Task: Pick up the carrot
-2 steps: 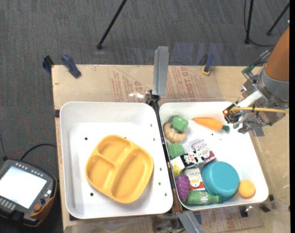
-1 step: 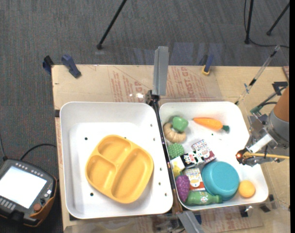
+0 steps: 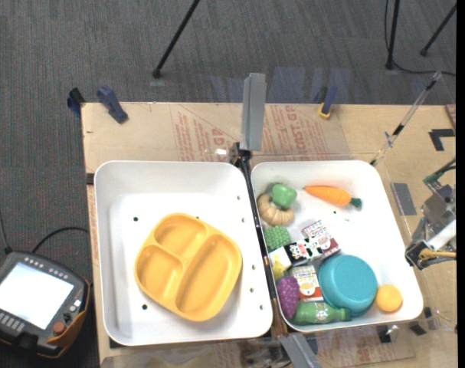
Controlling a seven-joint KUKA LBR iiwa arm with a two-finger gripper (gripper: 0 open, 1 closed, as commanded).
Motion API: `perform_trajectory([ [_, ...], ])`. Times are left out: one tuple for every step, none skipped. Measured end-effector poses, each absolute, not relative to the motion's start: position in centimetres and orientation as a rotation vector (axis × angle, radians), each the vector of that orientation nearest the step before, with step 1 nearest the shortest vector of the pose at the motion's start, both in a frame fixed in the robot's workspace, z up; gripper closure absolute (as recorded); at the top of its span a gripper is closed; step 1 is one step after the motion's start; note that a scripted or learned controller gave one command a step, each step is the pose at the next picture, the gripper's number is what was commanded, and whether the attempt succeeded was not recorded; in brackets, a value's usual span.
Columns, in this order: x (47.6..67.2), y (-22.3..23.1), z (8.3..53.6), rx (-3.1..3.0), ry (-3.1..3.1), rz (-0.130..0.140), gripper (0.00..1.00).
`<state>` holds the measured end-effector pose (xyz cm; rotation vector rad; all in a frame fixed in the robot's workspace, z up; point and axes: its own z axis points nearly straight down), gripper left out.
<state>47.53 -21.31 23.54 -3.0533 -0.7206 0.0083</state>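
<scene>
1. Dark grey carpet lies all around, and on it stands a brown table (image 3: 309,129) with two white bins side by side.
2. We see a yellow plate (image 3: 188,265) with three parts lying in the left bin (image 3: 113,205).
3. We see lots of toy food in the right bin (image 3: 378,205). The carrot (image 3: 329,195) lies near the far wall of that bin, a bit right of the middle.
4. The carrot lies flat, orange, with a small green tip pointing right. It has bare white floor around it. A green and tan toy (image 3: 278,203) sits near it on the left, but we think they do not touch.
5. Nearer to us in that bin are a blue bowl (image 3: 348,282), a small orange ball (image 3: 388,298), a green bottle (image 3: 321,313), some purple grapes (image 3: 287,291) and little printed boxes (image 3: 315,240).
6. We think the carrot is a light toy. It looks smooth and hard, so it may slip or roll. It is fat at one end and thin at the other.
7. We think the best place to pinch it is across the fat middle, coming straight down from above.
8. The claw (image 3: 431,248) is at the right edge of the view, just outside the right bin, well apart from the carrot. It looks low and tilted. We cannot tell if it is spread or pressed together, and we see nothing in it.
9. The carrot is not picked up yet. We think the arm needs to reach left and away from us to get above it.
</scene>
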Motion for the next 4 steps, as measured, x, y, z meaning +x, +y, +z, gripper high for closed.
perform_trajectory([
  [47.7,-21.1,25.2,-2.987,-0.966,0.006,1.00],
  [47.7,-21.1,28.0,-2.832,-1.354,0.005,1.00],
  [47.6,-20.2,23.1,-2.584,-1.772,0.008,1.00],
  [47.7,-20.2,24.0,-2.488,-1.912,0.004,1.00],
])
